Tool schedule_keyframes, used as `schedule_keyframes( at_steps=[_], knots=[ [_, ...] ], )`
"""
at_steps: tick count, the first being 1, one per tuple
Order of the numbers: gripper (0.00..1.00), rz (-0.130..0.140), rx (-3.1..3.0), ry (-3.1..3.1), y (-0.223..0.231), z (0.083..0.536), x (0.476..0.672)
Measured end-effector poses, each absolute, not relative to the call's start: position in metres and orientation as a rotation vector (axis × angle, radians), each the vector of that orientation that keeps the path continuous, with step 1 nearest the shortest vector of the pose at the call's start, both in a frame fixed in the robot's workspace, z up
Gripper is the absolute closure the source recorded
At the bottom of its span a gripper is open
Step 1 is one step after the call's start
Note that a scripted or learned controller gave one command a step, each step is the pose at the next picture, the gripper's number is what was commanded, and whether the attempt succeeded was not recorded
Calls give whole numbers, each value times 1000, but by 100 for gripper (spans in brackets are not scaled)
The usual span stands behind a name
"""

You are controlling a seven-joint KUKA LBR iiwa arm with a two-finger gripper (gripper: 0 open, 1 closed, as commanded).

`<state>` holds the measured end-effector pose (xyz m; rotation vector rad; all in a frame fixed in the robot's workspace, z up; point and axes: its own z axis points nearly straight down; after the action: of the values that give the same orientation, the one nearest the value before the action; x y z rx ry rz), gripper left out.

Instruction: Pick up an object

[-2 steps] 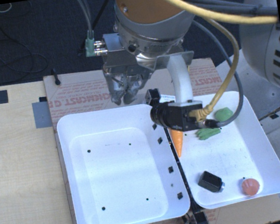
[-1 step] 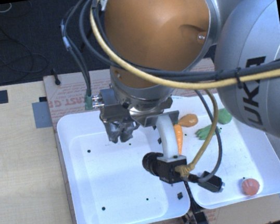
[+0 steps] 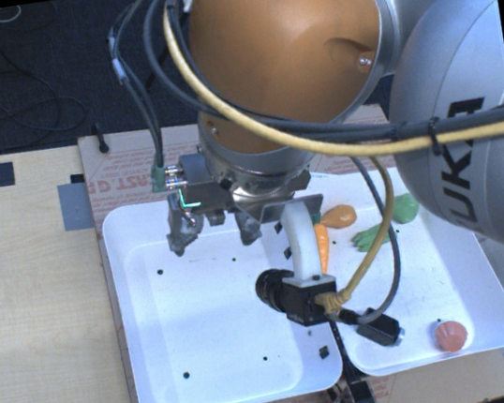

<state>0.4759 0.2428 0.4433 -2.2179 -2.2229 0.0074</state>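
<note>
The likeliest target is the carrot (image 3: 324,249), lying in the right bin (image 3: 483,339) close against the wall it shares with the left bin (image 3: 159,391). Its orange body runs roughly up and down the view, partly hidden by a white part of the arm's tooling, so its full length cannot be read. Just beside its top end sits an orange lump (image 3: 338,218), and a green piece (image 3: 403,209) lies a little further right, with leafy green reaching back toward the carrot. A pink ball (image 3: 451,336) rests well apart, near the bin's front corner.

The gripper (image 3: 211,232) hangs over the back of the left bin, two dark fingers pointing down with a clear gap between them and nothing in it; they stand moderately apart.

To do this step well, I judge the gripper needs to shift right across the dividing wall before descending, then line its fingers across the carrot's narrow width, not along it. The wall crowds one side, so the near finger has little room. The ball, standing free, may be the easier pick.
</note>
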Motion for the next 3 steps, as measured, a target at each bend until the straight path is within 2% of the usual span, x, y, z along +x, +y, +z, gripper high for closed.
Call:
schedule_keyframes(
  at_steps=[1, 2, 3],
  knots=[
    [100, 12, -2216, -2224, 242, 453, 476],
    [100, 19, -2224, -2214, 204, 381, 495],
    [0, 7, -2223, -2218, 206, 385, 495]
  ],
)
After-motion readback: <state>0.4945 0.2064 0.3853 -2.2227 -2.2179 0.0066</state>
